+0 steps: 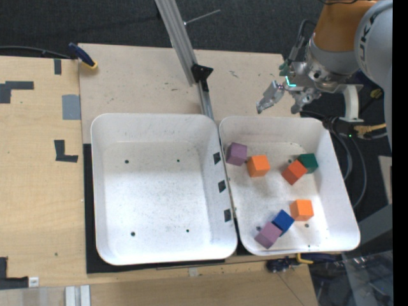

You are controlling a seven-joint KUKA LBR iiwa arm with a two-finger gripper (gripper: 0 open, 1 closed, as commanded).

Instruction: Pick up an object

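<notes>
Gripper [284,97] high above the far rim of the right bin [336,164], hung from the grey arm [357,34] with its orange band, reaching in from the right. Impossible to tell whether the claw is open or closed: pale finger parts visible at the wrist, but no clear gap and nothing caught between them. 7 blocks lying in the right bin, none touched. Nearest candidates just near-side of the claw: purple block [236,153] and orange block [258,166], side by side at the far-left of that bin, almost touching. Slightly right and nearer: red-orange block [294,171] pressed against green block [308,162]. Further toward the near edge: another orange block [302,209], then blue block [282,221] touching a second purple block [268,235]. All roughly cubic, so no long axis to align with; only corner orientation to match. Left bin [102,171] bare of blocks. Probably a descent toward the near side and a little left for the purple-orange pair, with crowding between neighbours the likely source of a missed grasp.
</notes>
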